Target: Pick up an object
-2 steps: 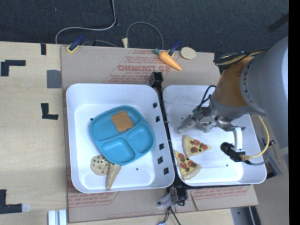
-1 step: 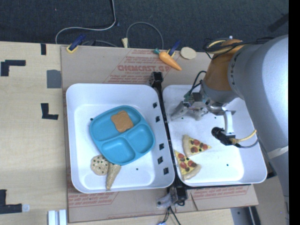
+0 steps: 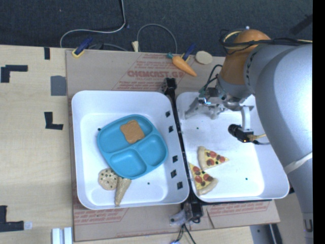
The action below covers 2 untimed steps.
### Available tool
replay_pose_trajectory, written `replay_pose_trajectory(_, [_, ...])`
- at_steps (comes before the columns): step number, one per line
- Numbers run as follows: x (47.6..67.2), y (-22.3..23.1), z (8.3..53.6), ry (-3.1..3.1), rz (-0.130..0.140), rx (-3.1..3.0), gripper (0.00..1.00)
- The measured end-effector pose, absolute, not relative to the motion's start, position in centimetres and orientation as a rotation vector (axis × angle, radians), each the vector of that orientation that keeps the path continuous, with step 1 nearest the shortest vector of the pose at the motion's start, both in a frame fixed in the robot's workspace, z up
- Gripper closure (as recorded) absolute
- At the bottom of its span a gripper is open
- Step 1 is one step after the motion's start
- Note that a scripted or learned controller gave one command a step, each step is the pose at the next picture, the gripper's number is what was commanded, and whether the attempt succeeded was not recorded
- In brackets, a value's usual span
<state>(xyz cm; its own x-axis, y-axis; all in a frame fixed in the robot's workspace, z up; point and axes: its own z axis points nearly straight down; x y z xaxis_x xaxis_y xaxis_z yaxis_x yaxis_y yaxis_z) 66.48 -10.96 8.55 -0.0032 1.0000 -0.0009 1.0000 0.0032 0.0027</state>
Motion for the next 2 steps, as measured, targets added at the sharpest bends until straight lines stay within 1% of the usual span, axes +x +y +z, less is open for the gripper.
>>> replay_pose_trajectory(1, [65.3,-9.3,8.6,2.222,-0.002,2.219,0.00])
replay_pose_trajectory(2, [66.9,-10.7,8.5,2.223,0.002,2.218,0.00])
